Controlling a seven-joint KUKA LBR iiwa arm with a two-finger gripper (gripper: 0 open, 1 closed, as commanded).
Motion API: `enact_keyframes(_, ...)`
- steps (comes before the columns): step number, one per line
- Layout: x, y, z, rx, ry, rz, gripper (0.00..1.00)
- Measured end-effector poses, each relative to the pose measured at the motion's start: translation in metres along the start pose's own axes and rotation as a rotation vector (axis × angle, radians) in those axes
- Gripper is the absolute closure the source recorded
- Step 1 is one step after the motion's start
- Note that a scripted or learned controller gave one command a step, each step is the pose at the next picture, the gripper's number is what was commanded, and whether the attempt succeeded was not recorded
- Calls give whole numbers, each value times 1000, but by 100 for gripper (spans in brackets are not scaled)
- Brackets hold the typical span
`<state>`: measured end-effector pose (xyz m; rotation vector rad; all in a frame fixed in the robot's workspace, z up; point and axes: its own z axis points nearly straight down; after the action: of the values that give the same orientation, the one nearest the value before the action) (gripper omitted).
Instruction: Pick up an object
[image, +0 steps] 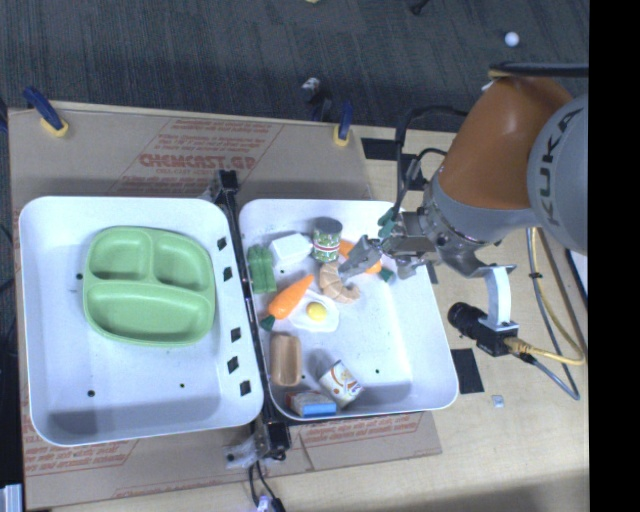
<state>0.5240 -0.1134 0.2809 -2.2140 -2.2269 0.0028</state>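
My grey arm with its orange band (500, 140) reaches in over the upper corner of the right-hand shallow white bin (420, 370), the wrist bent down toward the bin's floor. My gripper (362, 256) hangs low over the clutter near the bin's upper wall. I cannot tell from this angle how far apart it stands, and nothing is plainly clamped in it.

I'll place everything else against the toy fried egg, white with a yellow yolk (318, 314), which lies near the bin's middle. Just above the egg sits a small tan pretzel-like piece (341, 290), and above that a small green-labelled tin can (326, 242), just beside my gripper. An orange plastic carrot (290, 298) touches the egg on its left; a green block (261, 268) and a white block (290, 247) lie beyond the carrot. Below the egg lie a tan hot-dog bun (285, 358), a tipped white cup with a printed pattern (340, 381) and a flat blue piece (314, 406).

Well left of the egg, the other white bin (50, 400) holds a pale green divided plastic tray (150, 284).
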Motion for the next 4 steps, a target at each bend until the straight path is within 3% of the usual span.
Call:
enact_keyframes(1,-55,4,156,7,1,0,0)
enact_keyframes(2,-12,-48,190,3,2,-1,0)
enact_keyframes(3,-12,-47,179,1,0,-7,100)
enact_keyframes(4,-19,-39,41,-6,-2,0,100)
